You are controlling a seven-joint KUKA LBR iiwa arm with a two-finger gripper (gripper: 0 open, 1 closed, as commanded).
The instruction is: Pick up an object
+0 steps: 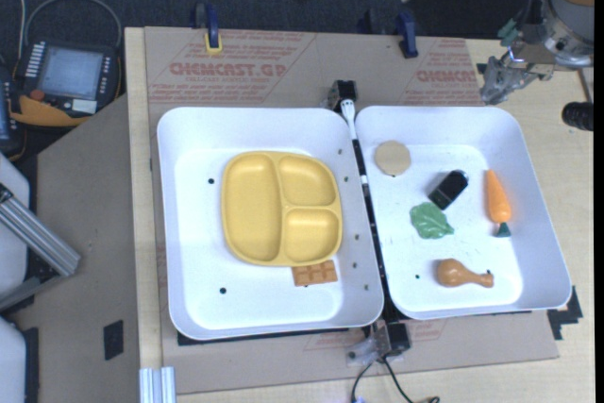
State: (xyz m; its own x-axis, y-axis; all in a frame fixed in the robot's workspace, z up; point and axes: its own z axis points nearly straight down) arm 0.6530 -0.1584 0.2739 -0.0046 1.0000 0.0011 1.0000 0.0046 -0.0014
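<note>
Overhead, the claw [497, 82] is hovering beyond the right bin [543, 193], its spread impossible to tell, carrying nothing, while pickable toys are lying loose inside for easy reach: carrot [496, 195], drumstick [461, 275], lettuce leaf [430, 221], black block [448, 189].

Two white bins are set side by side on the bench. In the left bin [179, 203] a yellow divided plate [281, 208] is laid, with a small waffle piece [315, 275] just beside its near edge. In the right bin [538, 231] a round cracker [393, 158], a black block [448, 189], a green leaf [430, 221], a carrot [496, 197] and a drumstick [462, 275] are scattered apart, while the gripper [498, 82] is held above the bench beyond the bin's far right corner.
</note>
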